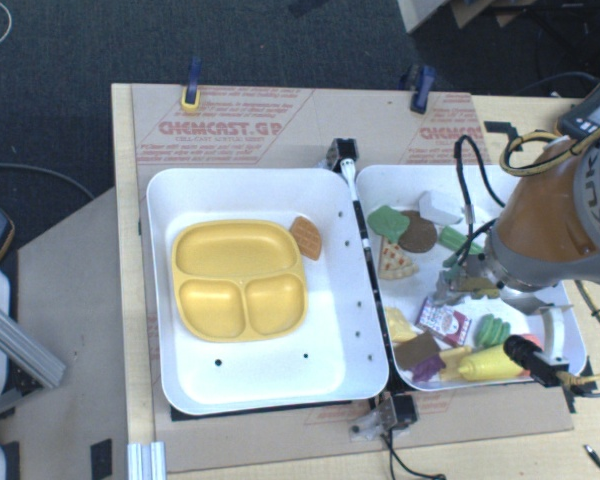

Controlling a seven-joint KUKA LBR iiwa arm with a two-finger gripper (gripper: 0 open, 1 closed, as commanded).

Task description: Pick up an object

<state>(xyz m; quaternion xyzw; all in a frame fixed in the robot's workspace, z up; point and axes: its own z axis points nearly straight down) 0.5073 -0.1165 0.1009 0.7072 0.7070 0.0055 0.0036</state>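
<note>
Front rim, right bin (580, 340): yellow banana-shaped toy (488, 365) lies along the near edge, a purple piece (427, 367) and a brown block (416, 348) just beside it toward the near left corner.
Likely target: small pink-and-white packet (444, 321), lying flat near the middle of that bin, just under the gripper (454, 290).
Handling, as a judgement: packet looks light and thin, probably a little slick; best pinched across its short sides, with neighbours crowding it.
Gripper state: hangs low over the packet; whether the hand is apart or together cannot be told, and nothing shows between its tips.
Other pieces: green leaf shape (387, 219), brown round (417, 234), pizza slice (395, 259) toward the far left corner.
Left bin (165, 268): yellow divided tray (241, 277), tan cookie (306, 236) touching its far right corner.
Writing: bench board (130, 218) reads roughly "CHEMCAST GP" in red; packet print too small to read.
</note>
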